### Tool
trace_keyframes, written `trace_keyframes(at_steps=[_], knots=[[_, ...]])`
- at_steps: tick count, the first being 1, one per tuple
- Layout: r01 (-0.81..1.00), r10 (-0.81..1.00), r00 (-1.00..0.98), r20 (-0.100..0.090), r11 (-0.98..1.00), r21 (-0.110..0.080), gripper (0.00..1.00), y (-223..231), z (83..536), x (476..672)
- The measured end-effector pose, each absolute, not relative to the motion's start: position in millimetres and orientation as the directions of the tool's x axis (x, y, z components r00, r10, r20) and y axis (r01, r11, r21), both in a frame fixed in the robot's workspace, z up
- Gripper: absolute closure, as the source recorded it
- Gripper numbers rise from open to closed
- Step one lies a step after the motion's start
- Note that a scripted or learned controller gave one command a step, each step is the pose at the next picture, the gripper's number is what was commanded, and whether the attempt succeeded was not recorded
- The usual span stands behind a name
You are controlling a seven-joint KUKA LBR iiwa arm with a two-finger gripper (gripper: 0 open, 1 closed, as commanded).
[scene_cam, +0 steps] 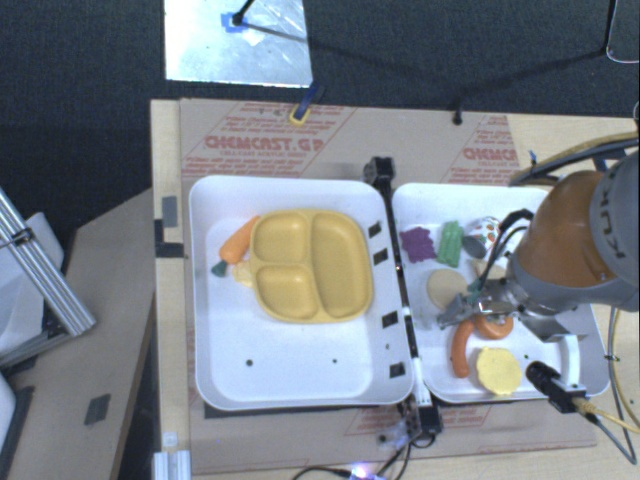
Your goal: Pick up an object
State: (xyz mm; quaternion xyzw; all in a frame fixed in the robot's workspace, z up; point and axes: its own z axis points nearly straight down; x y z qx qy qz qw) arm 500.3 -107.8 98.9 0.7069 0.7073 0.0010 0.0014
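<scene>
Down in the right bin (420,200), the gripper (470,308) sits low among a cluster of toy foods, and whether its fingers stand apart or together cannot be told from this slant. An orange sausage (460,348) lies just below the gripper, running toward the bin's near edge, with a small orange-red piece (494,324) just beside the gripper's tip. A beige round piece (446,288) rests touching or nearly touching the gripper on its far side. A yellow round piece (498,370) lies near the bin's near edge, beside the sausage. Toward the far edge of that bin sit a purple grape bunch (418,242), a green piece (451,242) and a small white patterned object (484,232). The arm (565,243), grey with its orange band, covers the bin's right part. In the left bin (215,368), a yellow divided plate (305,265) lies near the middle, and an orange carrot (238,240) leans against the plate's left edge. Both bins rest on a cardboard sheet (270,138) on the bench.
</scene>
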Motion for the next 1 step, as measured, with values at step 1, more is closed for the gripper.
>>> trace_keyframes(at_steps=[1], knots=[[1.000,1.000,-0.001,-0.001,0.001,0.006,1.00,-108.1,108.7,501.5]])
